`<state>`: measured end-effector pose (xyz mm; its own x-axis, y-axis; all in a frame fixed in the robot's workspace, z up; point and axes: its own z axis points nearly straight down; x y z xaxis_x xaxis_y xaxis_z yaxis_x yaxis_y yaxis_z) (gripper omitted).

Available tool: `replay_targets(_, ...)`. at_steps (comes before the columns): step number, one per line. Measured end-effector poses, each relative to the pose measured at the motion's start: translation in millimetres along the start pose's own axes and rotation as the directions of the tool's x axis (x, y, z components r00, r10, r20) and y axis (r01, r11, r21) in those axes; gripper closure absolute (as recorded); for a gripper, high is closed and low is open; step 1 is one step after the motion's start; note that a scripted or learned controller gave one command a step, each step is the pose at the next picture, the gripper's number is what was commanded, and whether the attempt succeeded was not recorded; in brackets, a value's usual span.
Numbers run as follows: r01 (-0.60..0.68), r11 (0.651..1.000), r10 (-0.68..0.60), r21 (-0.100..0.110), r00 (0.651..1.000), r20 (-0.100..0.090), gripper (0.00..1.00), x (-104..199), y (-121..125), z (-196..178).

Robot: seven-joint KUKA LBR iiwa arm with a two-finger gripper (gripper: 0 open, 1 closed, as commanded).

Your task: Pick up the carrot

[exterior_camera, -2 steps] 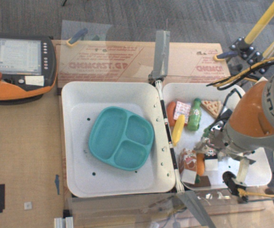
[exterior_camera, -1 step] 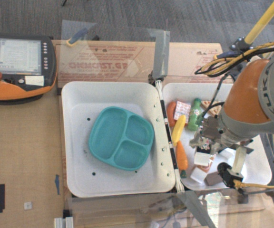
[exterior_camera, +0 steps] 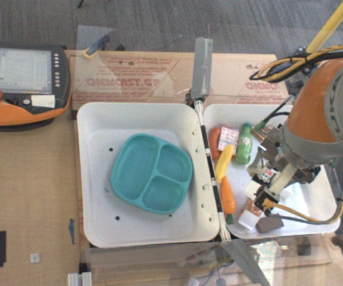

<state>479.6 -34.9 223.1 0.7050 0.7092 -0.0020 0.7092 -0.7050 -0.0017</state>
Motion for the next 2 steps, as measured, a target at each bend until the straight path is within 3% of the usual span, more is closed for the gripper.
replay_targets(1, 0.200, 0.980, -0.200, 0.002, 0.980, 0.000, 1.00, 17.9, -18.7, 12.2)
replay_targets(2, 0.687, 0.726, -0.687, 0.001, 0.726, -0.001, 1.00, 30.3, -30.9, 13.3)
